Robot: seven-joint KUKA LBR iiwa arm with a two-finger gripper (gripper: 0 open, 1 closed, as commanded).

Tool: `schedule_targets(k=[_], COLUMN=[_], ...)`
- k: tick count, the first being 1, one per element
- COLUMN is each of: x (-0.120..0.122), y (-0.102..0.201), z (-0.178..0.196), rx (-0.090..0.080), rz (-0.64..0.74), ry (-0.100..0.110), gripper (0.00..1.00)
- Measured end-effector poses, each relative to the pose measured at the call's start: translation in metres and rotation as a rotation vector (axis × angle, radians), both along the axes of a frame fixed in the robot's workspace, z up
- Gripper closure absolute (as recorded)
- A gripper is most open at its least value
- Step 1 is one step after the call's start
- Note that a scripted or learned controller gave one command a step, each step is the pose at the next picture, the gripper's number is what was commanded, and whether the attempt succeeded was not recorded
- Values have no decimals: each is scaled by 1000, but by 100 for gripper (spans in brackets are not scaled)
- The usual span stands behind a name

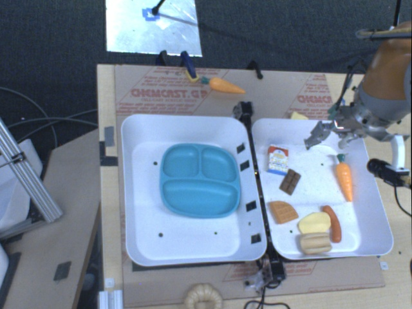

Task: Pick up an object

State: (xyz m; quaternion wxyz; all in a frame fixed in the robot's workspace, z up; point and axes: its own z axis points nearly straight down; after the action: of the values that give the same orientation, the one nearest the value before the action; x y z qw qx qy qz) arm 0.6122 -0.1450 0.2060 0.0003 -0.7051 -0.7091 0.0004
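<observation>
Nearest the camera, the right bin (373, 240) has a little pile in its front corner: a bread-roll thing (315, 243), a yellow chunk (313, 223) touching it, and a red sausage (333, 223) leaning alongside. Just behind those sits a tan wedge (282, 211), then a chocolate bar (290, 182) and a small red and white carton (278, 159). Off to the right of them, well apart, lies a toy carrot (345, 181). The left bin (145, 237) carries a blue divided plate (199, 179).

Further back, the pincer (329, 139) hangs over the far part of the right bin, above and a bit left of the carrot's green tip. Its 2 fingers look spread apart with nothing between them, so no pickup yet. Beyond the bins, a second carrot (223, 85) lies on the table (277, 85).

What could go wrong, my guess: the carrot is the closest candidate, but it's tapered and round, so closing near the thin end could squirt it sideways. It's also near the bin wall, so a slightly off descent might jam a finger on the rim. The front pile is worse: things touch, so 2 could get nudged or grabbed together.
</observation>
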Motion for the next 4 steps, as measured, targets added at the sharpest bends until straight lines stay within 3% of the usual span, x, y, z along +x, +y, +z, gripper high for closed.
schedule_targets(k=[2, 3, 4], x=[-9, -8, -7], y=[-2, -2, -2], z=[-120, -121, -110], rx=[1, 0, 0], rz=[-4, -5, -5], ry=[2, -2, -5], gripper=[0, 0, 100])
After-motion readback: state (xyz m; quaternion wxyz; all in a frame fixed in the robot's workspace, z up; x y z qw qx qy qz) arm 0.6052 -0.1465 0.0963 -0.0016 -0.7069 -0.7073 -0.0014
